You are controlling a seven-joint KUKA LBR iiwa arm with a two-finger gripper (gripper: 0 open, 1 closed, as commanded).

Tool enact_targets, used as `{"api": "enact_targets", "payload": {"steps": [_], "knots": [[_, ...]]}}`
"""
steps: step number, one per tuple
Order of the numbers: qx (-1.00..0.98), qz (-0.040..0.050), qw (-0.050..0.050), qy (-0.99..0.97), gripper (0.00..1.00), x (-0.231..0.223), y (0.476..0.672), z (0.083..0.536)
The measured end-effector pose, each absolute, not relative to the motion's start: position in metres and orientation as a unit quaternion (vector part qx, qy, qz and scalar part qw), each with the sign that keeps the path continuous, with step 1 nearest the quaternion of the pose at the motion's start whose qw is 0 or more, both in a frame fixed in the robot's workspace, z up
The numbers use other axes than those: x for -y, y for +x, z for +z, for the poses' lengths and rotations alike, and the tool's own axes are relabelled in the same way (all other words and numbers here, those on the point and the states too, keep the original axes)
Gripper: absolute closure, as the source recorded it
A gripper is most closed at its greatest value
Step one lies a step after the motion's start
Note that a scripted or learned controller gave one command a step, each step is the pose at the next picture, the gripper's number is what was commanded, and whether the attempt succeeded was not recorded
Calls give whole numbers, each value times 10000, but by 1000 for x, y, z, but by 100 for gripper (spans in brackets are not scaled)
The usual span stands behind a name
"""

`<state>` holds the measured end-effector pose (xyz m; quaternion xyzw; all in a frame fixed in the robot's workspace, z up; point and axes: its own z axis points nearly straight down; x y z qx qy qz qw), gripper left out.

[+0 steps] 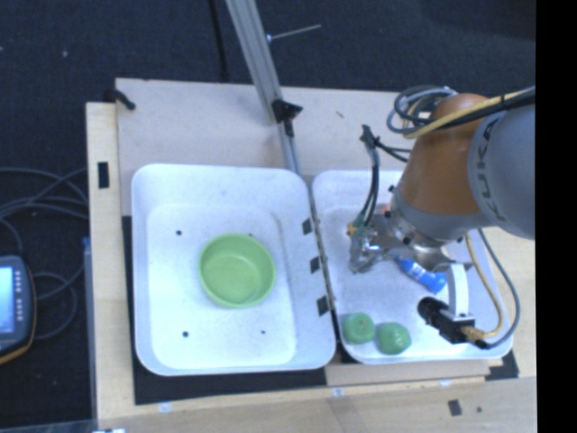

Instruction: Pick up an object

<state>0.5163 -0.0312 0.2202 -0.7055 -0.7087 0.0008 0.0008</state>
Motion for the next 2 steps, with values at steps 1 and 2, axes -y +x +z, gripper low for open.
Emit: {"api": "enact_targets", "payload": {"steps": [1,2], "knots": [[7091,10,10,-7051,100,-21,519,215],[7088,7,5,-7054,100,-64,515,223]]}}
